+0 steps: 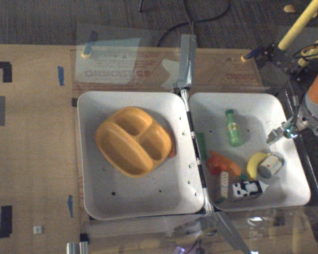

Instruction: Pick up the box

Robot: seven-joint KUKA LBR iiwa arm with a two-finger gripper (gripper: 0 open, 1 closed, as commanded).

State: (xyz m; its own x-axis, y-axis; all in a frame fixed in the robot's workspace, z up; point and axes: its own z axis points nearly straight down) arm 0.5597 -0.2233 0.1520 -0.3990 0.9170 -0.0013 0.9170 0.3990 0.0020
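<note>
On the brown surface (32, 157) stand two shallow white bins side by side. The left bin (95, 194) holds one thing, an orange tray with three compartments (133, 141), which lies near the middle of the bin.

The right bin (265, 102) holds several small things. A green bottle (233, 127) lies in its upper middle part. Below it, near the dividing wall, there is an orange and red object (222, 164), and under that a small pale block with dots (223, 184). The box (247, 189), black and white, lies at the front edge of this bin. Just above it, to the right, a yellow object (255, 164) touches a grey can (270, 166).

The jaws (284, 132) hang over the right side of the right bin, above the can and well apart from the box, which lies lower and to the left. They look slightly open and nothing is between them.
</note>
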